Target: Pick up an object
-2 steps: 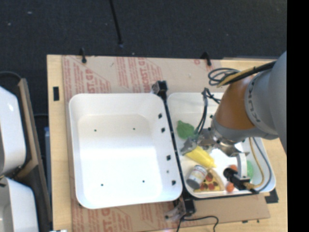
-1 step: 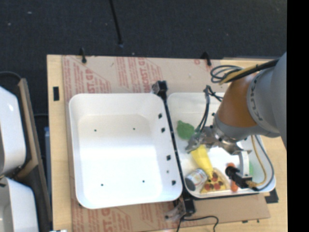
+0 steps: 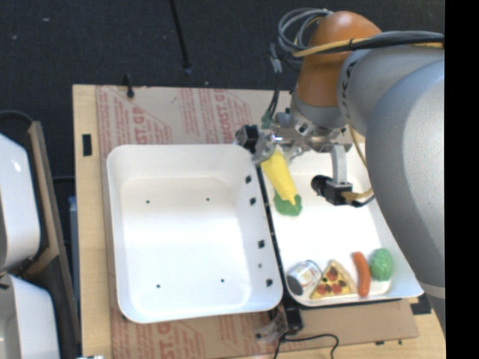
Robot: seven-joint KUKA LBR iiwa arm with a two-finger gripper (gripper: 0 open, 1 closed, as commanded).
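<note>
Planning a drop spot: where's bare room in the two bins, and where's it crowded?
Left bin: bare floor, wall to wall. Right bin: a bare patch mid-floor, between the toy corn and the near-edge row. Crowded there: can, pizza slice, sausage, green vegetable. The gripper crowds the corn's top end.

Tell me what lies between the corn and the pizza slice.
In the camera view, only bare white bin floor lies between the corn and the pizza slice.

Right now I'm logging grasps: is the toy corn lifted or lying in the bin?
Cannot tell. The corn hangs slanted directly below the gripper, over the right bin.
</note>
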